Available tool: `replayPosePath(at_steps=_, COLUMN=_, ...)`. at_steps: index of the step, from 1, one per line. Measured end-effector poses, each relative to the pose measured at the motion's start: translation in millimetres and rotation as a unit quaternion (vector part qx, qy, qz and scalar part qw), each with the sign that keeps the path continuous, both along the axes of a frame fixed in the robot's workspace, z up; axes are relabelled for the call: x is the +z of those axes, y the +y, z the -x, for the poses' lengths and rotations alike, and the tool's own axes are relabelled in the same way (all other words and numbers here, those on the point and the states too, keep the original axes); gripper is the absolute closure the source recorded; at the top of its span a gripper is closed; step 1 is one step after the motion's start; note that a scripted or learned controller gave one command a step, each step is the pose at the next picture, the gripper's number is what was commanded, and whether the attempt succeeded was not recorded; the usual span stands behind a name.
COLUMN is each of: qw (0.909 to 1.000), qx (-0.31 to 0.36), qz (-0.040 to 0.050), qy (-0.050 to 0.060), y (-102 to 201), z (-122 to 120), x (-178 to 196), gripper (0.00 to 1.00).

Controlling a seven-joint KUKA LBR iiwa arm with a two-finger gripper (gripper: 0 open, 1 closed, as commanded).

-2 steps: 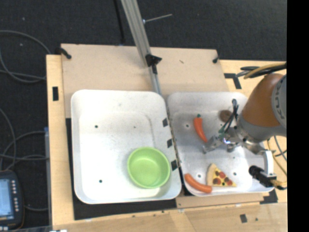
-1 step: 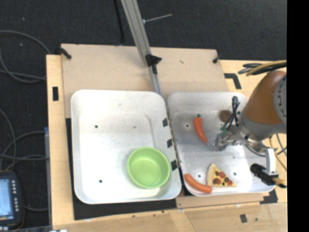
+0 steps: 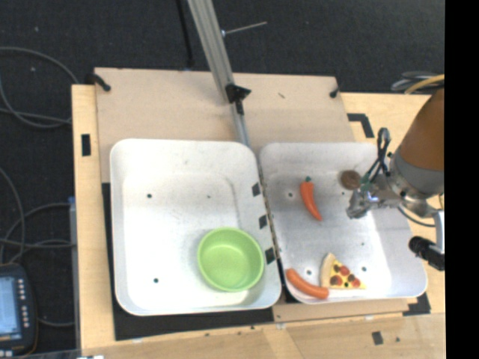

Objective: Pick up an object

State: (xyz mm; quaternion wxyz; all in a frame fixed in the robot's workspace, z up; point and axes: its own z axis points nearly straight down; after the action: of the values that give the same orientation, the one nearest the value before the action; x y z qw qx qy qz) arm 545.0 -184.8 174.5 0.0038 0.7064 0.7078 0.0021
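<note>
In the right bin (image 3: 389, 275) lie an orange carrot (image 3: 310, 199) near the middle, a small brown round object (image 3: 349, 179) to its right, a red-orange sausage (image 3: 307, 283) at the front edge and a pizza slice (image 3: 340, 274) beside it. A green bowl (image 3: 230, 259) sits in the left bin (image 3: 150, 185) at its front right. My gripper (image 3: 360, 204) hangs low over the right bin, just right of the carrot and just below the brown object. Nothing is visibly between its fingers.
A slanted aluminium pole (image 3: 213, 43) rises from the back of the bench between the bins. Cables lie on the dark floor at the left. The arm's grey body and orange band (image 3: 425, 144) overhang the right bin's right side.
</note>
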Motion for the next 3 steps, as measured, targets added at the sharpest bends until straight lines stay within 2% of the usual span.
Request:
replayPosePath(at_steps=1, qw=1.0000, qx=0.001, qz=-0.0002, qy=0.000, y=-1.1, z=-2.0, x=51.4, gripper=1.00)
replayPosePath(at_steps=3, qw=1.0000, qx=0.004, qz=-0.0023, qy=0.003, y=120.8, z=-32.8, x=51.6, gripper=1.00)
